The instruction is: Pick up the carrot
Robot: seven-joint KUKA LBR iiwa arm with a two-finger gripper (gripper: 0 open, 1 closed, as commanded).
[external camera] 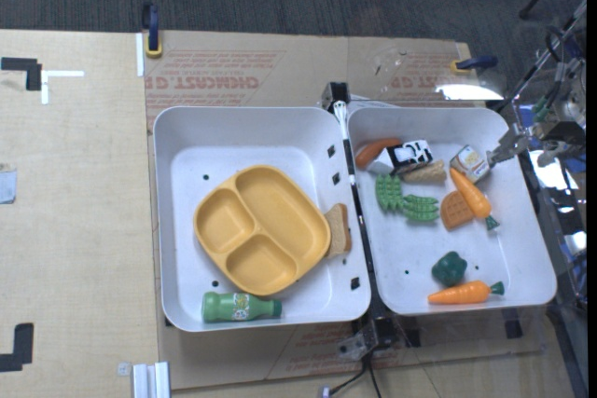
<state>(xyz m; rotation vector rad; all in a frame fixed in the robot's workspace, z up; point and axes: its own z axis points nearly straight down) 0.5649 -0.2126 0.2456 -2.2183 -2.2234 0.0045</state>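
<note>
Over at the right bin's (536, 228) far right corner, gripper (508, 147) hovering just above the rim, close to a small carton (469, 162); impossible to tell how far open, nothing seen in its grasp. Just near of that, one carrot (469, 194) lying aslant, leaning across a brown waffle piece (453, 213). A second carrot (464, 294) flat along the near wall, almost touching the edge, with a green broccoli (449, 268) just beside it. Bare white floor between the two and toward the bin's left. Crowded along the far side. In the left bin (177, 200), a yellow plate (261, 228) and a green bottle (241, 307).
</note>
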